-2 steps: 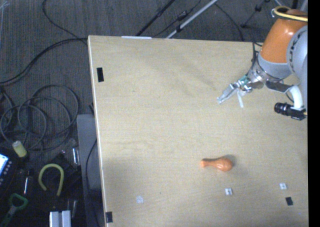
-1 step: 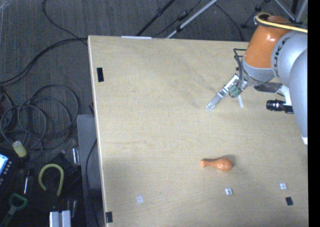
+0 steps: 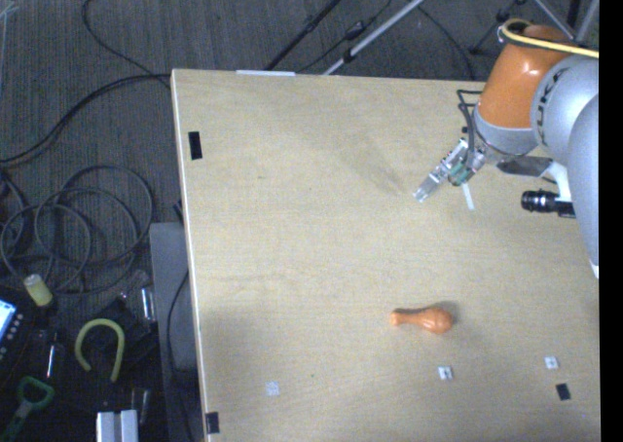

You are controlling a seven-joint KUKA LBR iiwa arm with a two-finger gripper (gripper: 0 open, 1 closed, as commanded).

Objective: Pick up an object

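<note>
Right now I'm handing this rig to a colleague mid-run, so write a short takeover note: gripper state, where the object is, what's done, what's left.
Gripper: on the bench's right side, up and away from the object, pointing down-left. Whether the jaws are open or shut cannot be judged from this view; nothing is visible between them.
Object: one orange pear-shaped object lies on its side on the tan benchtop, nearer the front edge, narrow end pointing left. It is apart from the gripper, untouched.
Done: no pick yet.
Left: bring the gripper over the object, descend, close, lift.
</note>
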